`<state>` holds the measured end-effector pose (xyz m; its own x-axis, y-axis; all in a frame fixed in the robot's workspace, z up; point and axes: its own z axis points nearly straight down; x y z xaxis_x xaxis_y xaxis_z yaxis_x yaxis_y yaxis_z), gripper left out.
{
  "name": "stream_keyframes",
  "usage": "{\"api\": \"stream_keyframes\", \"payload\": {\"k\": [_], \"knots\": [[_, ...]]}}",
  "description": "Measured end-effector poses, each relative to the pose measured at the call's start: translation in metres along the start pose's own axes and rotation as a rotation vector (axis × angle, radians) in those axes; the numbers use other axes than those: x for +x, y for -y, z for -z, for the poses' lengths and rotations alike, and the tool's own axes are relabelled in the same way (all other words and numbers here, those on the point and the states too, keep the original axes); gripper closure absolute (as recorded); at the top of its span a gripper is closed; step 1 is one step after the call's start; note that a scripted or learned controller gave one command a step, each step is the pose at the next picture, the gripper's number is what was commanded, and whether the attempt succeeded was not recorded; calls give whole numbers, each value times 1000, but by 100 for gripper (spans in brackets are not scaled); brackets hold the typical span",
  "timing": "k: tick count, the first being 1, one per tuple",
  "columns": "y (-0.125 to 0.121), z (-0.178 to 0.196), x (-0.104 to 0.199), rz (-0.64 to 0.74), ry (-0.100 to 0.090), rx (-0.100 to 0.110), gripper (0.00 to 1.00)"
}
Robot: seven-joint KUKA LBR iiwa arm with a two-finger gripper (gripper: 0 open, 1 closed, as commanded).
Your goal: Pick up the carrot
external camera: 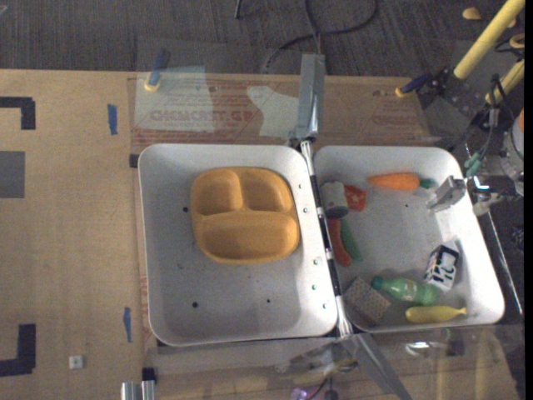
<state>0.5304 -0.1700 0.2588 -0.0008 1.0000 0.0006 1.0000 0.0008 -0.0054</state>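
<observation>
The carrot [393, 182] lay flat in the right bin [479, 248], near that bin's far wall, with its green tip pointing toward the gripper [448, 193]. The gripper stood at the bin's right rim, just beside the carrot's green end, and nothing was seen between its fingers; whether the jaws were open or closed could not be told. Further inside the right bin, at its near wall, lay a green bottle [405, 289] and a yellow banana [435, 313].
</observation>
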Motion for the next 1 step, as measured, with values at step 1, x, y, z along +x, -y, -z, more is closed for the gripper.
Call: {"api": "stream_keyframes", "payload": {"k": [1], "knots": [[-77,-38,41,-49,1,-3,0]]}}
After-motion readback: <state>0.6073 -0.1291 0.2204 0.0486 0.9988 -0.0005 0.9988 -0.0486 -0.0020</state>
